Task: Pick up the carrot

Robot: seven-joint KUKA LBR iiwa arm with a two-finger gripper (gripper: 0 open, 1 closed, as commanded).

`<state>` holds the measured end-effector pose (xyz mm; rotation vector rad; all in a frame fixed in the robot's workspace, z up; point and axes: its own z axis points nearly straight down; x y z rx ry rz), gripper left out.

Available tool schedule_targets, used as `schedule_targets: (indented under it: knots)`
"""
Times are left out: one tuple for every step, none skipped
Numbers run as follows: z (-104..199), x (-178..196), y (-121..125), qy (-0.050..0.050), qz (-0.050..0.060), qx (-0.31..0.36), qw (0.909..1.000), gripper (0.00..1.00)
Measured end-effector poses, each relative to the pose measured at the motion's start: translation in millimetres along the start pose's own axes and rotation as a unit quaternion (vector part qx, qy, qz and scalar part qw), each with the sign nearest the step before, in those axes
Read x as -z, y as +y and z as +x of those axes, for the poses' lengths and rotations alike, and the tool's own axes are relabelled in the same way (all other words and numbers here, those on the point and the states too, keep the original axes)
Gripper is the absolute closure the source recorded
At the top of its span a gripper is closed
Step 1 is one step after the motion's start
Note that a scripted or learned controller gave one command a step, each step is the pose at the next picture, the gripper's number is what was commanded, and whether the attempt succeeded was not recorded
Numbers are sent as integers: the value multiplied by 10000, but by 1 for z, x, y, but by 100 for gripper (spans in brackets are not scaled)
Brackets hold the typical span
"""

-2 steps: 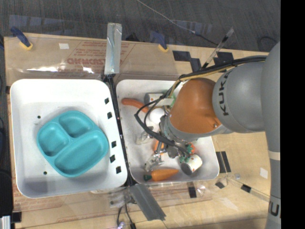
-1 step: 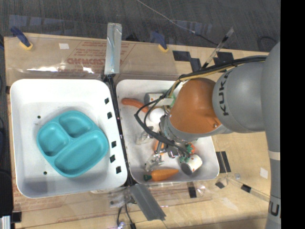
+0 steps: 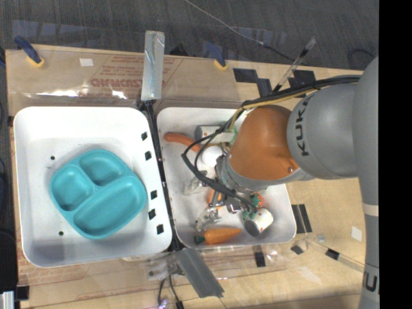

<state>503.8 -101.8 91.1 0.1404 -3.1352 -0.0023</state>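
Over the right bin (image 3: pixel 168 172), the arm (image 3: pixel 322 137) is reaching in from the right and positioning its gripper (image 3: pixel 222 206) low among the clutter; whether it is released or clenched cannot be determined. One carrot (image 3: pixel 219 235) is lying against the near wall, just below the gripper, beside a white cup (image 3: pixel 259 220). Inside the left bin (image 3: pixel 38 127), a teal divided plate (image 3: pixel 98 192) is resting.

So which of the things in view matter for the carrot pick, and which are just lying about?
For the job:
- carrot, near front wall of the right bin
- gripper, over that bin

Lying about:
- second orange piece, at the bin's back
- white cup
- teal divided plate in the left bin
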Motion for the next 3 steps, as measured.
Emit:
schedule_targets:
  knots:
    - [-7, 1, 4, -22, 4, -1238, 9923, 0]
    - [-9, 11, 5, -33, 6, -1196, 9928, 100]
    - [22, 120, 44, -46, 2, -2112, 9774, 100]
